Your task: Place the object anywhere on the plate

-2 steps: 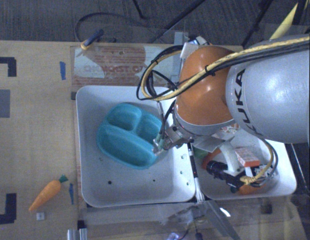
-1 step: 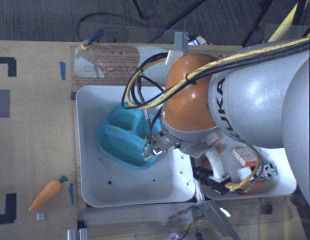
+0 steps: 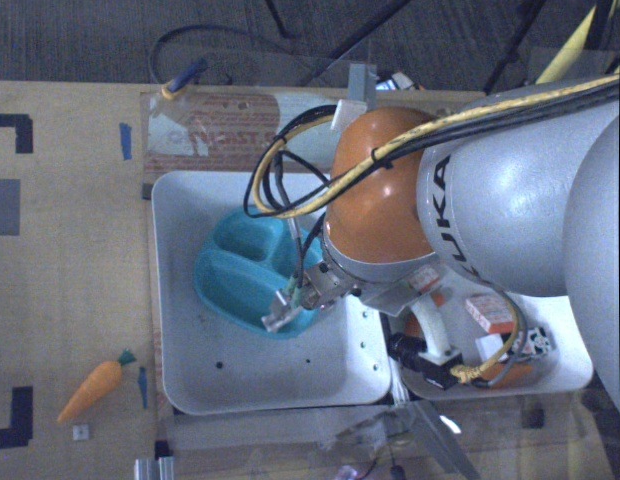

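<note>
A teal sectioned plate (image 3: 242,271) lies in the left white bin (image 3: 180,368), towards its right wall, with the gripper (image 3: 286,311) low over the plate's near right rim. Finger opening cannot be judged, and nothing can be seen held. A toy carrot (image 3: 91,389) lies on the bench (image 3: 70,268) outside the bin, near its front left corner.

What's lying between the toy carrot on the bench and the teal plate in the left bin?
In the camera view, between the toy carrot and the teal plate lie a strip of blue tape, the left bin's rim and bare bin floor.
</note>
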Robot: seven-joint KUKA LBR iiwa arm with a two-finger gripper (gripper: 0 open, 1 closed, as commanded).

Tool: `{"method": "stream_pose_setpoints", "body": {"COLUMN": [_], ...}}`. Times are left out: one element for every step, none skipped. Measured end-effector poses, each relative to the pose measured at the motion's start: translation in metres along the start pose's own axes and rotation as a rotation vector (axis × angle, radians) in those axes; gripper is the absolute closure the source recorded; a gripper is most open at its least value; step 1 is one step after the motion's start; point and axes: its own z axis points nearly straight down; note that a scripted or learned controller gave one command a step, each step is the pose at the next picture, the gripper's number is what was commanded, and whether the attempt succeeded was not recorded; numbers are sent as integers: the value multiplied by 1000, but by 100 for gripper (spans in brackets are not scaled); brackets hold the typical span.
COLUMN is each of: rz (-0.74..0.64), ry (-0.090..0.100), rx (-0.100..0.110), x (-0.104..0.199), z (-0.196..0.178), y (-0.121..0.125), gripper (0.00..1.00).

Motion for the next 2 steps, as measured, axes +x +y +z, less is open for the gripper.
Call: {"method": "stream_pose_setpoints", "body": {"rz": [0, 1], "ry": [1, 1], "rx": [-1, -1], "x": [0, 0], "z": [-10, -10], "y": [1, 1], "gripper": [100, 0]}}
